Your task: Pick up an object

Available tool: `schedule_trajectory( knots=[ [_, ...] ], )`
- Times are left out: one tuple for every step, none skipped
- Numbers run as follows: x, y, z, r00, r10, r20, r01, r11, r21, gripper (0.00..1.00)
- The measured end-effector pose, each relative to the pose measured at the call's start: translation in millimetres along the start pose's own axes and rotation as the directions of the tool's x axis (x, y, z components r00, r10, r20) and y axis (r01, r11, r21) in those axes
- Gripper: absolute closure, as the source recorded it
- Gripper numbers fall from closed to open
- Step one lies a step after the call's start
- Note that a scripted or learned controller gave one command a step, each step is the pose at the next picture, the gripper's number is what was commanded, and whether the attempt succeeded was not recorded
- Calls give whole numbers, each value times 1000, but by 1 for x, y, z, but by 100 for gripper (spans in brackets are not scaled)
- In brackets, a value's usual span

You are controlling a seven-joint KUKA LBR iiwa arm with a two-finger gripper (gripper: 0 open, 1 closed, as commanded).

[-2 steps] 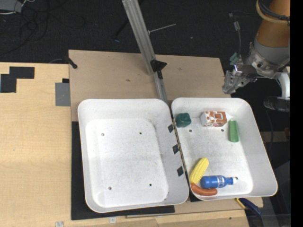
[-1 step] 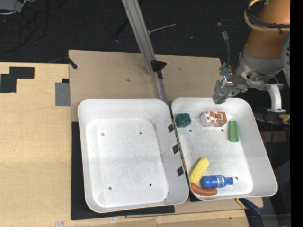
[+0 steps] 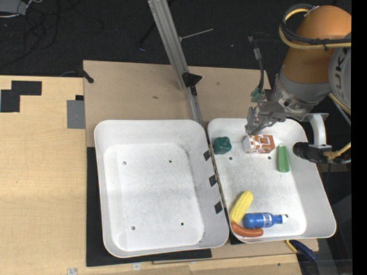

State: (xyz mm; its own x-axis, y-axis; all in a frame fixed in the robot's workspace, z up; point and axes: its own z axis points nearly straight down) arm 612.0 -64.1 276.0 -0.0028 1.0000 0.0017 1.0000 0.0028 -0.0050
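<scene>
My gripper (image 3: 256, 129) hangs over the far part of the right bin (image 3: 312, 199), right above a small white and orange-red box (image 3: 261, 144). Its tips look to be at the box's far left corner, touching or just above it. A dark green lump (image 3: 221, 145) lies near the bin's far left corner. A light green cylinder (image 3: 282, 158) lies right of the box. At the bin's near edge lie a yellow corn cob (image 3: 241, 206), a blue bottle (image 3: 261, 220) and an orange-red sausage shape (image 3: 247, 231).
The left bin (image 3: 114, 153) stands beside the right one, with black clips (image 3: 211, 179) along the shared rim. A grey metal rail (image 3: 172, 44) slants down toward the bins from the back. A black fitting (image 3: 309, 150) sticks in at the right rim.
</scene>
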Motion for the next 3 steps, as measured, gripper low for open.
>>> schedule_trajectory(
  knots=[
    [55, -28, 11, 1000, -1, 0, 1, 1000, 2, 100],
    [108, -46, 30, 1000, -1, 0, 1, 1000, 2, 100],
    [151, -73, 28, 1000, -1, 0, 1, 1000, 2, 100]
  ],
)
